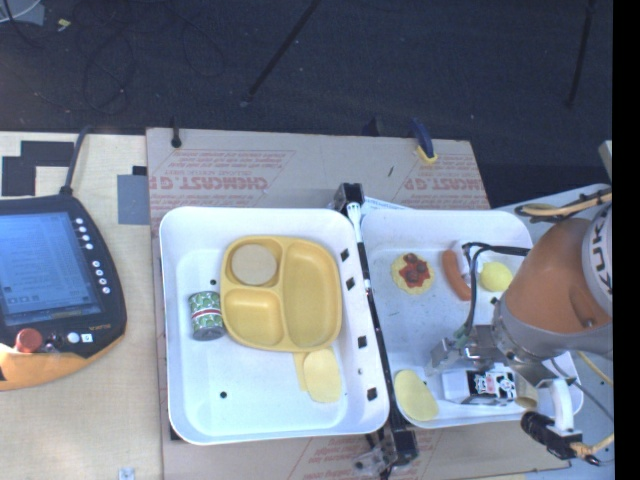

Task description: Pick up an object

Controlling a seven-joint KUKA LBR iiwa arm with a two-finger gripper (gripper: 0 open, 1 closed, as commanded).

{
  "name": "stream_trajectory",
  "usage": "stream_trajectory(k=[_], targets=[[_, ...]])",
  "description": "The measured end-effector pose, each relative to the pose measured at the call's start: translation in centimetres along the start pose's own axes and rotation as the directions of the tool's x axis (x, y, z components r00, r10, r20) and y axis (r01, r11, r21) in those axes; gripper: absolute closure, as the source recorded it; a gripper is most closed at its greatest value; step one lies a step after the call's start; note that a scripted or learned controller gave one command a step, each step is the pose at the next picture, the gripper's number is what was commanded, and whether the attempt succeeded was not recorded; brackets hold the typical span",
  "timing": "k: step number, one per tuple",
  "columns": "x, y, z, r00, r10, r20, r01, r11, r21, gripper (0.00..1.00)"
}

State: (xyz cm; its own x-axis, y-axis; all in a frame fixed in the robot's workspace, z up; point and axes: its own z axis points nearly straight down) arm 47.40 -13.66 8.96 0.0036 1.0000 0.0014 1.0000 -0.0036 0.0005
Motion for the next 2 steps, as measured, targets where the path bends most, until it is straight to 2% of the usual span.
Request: stream_trajectory(k=[1,2], targets=[[-4.6,8.3,0.1,1.0,-0.008,0.004,0.008,1.0,-0.004,0.0],[-7.2,14.6,0.1,1.0,-0.008,0.003,0.008,1.0,-0.003,0.0]])
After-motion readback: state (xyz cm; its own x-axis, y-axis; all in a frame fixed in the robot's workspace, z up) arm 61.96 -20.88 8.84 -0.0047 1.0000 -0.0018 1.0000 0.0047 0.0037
